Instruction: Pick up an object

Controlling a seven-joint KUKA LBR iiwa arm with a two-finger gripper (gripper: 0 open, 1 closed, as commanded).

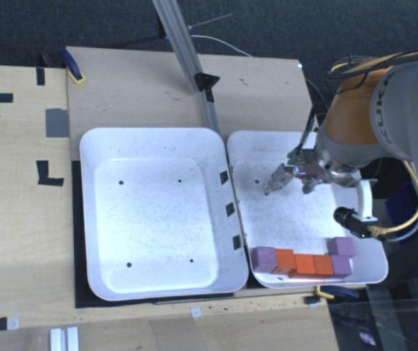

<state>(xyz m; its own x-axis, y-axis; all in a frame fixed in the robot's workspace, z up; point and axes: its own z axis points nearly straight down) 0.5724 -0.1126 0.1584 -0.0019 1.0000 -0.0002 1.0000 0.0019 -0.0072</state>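
My gripper [291, 182] hangs over the middle of the right bin [267, 146], its two fingers spread apart with nothing between them. Along the bin's near edge lies a row of blocks: a purple block [264, 258] at the left, an orange block [285, 260] and another orange block [313, 265] beside it, and an L-shaped purple piece [340, 255] at the right end. The gripper is well above and behind that row, not touching any block.
The left bin [150, 210] sits beside the right one, with black clips [229, 209] along the shared rim. A slanted metal pole [183, 42] stands behind the bins. A black cylinder [348, 220] and yellow cable hang off the arm at the right.
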